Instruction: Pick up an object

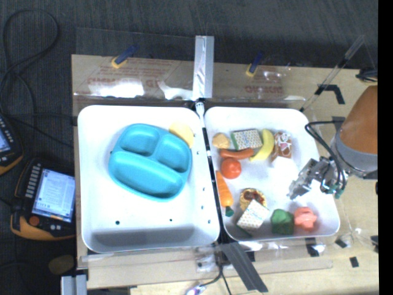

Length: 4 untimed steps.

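Over the right bin: the tool (301, 188) hangs above bare white floor near that bin's right wall, with the grey arm and its orange band reaching in from the right.
Tool state: whether it is spread or closed cannot be told from this slant; nothing is seen caught in it.
Right bin (288, 112): it holds the toy food, any piece of which could serve as the task's object.
Nearest candidates: a pink piece (306, 219) and a green piece (282, 220) lie side by side along the front wall, just below the tool and apart from it.
Other pieces: a banana (266, 145), a small printed box (246, 139), an orange-red ball (231, 168), a carrot (225, 190) along the left wall and a pale wedge (253, 216).
Left bin (92, 183): a blue divided tray (152, 160) sits in it with a yellow piece (182, 132) touching its upper right edge.
Worktop (80, 78): it carries both bins side by side.
Progress: judged early; every piece rests on a bin floor and none is lifted.
Left to do: pick one piece, lower onto it, close, and raise it clear.
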### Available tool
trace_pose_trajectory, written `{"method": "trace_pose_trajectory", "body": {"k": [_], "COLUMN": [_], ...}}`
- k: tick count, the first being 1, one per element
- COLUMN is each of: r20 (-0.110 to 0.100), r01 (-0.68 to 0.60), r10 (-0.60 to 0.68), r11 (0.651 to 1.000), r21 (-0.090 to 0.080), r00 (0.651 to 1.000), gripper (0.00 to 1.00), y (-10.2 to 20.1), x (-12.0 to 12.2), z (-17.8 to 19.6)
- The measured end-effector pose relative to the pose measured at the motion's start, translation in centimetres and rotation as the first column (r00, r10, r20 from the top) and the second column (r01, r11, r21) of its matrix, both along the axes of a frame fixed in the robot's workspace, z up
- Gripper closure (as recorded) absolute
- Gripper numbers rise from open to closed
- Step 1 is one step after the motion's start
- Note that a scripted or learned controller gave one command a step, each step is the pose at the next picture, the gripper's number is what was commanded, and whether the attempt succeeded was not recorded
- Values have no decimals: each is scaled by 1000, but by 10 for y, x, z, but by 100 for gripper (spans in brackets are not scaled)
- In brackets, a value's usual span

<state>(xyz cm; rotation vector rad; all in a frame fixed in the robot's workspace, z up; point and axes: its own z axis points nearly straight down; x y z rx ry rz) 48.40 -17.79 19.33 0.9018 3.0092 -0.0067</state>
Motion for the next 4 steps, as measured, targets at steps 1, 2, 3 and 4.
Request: {"method": "trace_pose_trajectory", "body": {"k": [1, 2, 3, 4], "r20": [0, -1, 2, 3], "r01": [472, 787, 922, 662], "r10": [-472, -787, -922, -662], "r11": [882, 618, 386, 749], "r21": [2, 0, -1, 0], "r00": [882, 618, 386, 749], "gripper": [100, 100, 100, 100], "y": [37, 9, -39, -18], "x": [0, -1, 10, 38], "z": [-19, -80, -97, 41]}}
